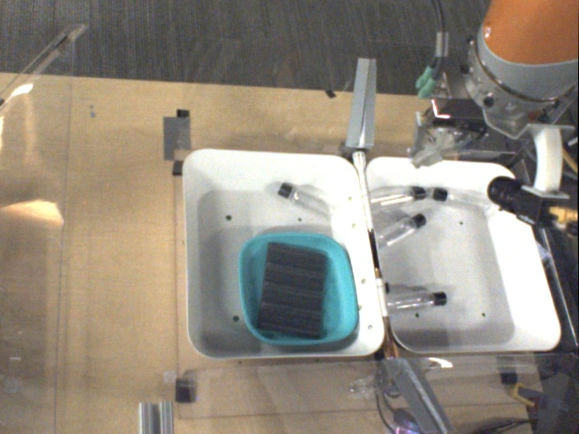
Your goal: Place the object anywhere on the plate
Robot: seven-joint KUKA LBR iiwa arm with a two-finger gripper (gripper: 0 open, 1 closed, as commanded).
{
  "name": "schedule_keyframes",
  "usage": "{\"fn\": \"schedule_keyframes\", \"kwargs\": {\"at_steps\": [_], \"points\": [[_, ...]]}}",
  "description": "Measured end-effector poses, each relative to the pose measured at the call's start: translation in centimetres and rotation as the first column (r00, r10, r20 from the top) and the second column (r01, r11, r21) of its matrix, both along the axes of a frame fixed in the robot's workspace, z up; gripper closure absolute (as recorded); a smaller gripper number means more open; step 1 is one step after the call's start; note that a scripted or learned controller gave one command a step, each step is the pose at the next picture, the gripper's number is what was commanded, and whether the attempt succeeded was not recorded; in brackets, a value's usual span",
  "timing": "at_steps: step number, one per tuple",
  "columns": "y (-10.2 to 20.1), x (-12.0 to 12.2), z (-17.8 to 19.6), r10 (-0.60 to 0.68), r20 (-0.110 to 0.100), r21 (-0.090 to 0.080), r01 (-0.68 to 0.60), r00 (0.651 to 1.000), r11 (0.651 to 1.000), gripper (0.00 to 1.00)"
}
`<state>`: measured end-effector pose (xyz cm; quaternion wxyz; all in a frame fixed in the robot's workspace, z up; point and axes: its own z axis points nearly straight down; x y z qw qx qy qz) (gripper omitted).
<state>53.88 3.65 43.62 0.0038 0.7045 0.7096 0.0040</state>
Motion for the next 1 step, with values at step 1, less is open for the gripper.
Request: {"fn": "schedule_keyframes", "kwargs": {"at_steps": [1], "points": [[5.87,1.37,-0.38,0.013,-0.001,0.001,-0.013,1.0,1.0,1.0]]}}
